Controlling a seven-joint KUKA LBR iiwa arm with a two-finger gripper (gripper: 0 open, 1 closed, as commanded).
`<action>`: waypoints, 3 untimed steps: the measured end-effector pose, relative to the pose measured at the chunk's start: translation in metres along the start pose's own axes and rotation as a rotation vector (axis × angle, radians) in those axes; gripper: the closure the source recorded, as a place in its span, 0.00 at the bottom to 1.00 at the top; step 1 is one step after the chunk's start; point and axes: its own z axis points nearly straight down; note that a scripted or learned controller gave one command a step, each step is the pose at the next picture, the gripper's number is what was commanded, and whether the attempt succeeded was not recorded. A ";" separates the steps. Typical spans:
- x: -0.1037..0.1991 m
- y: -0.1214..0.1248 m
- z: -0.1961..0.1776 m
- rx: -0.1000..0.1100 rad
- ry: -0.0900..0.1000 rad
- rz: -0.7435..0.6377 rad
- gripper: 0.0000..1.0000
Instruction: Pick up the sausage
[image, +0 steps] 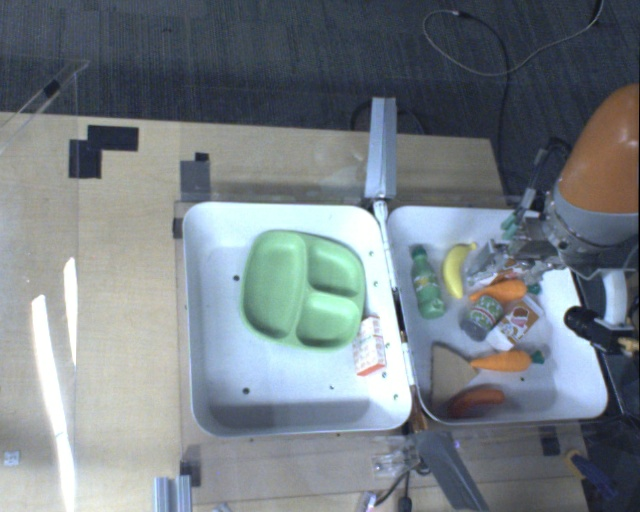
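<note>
Item: sausage (476, 401), lying at front wall of right bin (590, 395), w/ carrot (503, 362) just behind; end effector (510, 262) over rear clutter, grip state we can't tell.

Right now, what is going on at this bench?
A grey and orange robot arm reaches in from the right, its gripper over the upper part of the right bin, among a banana, a green bottle, a can and two carrots. The sausage it should pick up lies untouched near that bin's front edge. The left bin holds a green divided tray and a small carton.
</note>
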 end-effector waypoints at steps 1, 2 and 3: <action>0.028 -0.055 0.095 0.002 0.000 0.137 0.00; 0.003 -0.053 0.108 -0.001 0.000 0.182 0.00; 0.023 -0.067 0.137 -0.016 -0.002 0.282 0.00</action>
